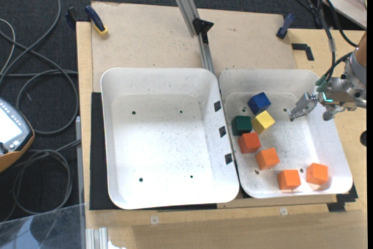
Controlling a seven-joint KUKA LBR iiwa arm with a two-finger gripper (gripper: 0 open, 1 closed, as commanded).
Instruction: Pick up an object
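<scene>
So from the overhead cam we've got two white bins, and all the blocks sit in the right bin [332, 131]. There's a blue cube [259, 102] turned cornerwise, a yellow one [264, 121] just below it, a green one [242, 124] touching an orange block [250, 141], then three more orange cubes [267, 157] trailing toward the near right corner. They're cubes, so no real long axis; most sit rotated against the bin walls. The arm [356, 76] reaches in from the right, wrist low over the bin's right side, gripper [313, 107] pointing left toward the blocks. Its fingers look spread apart, with nothing between them.
</scene>
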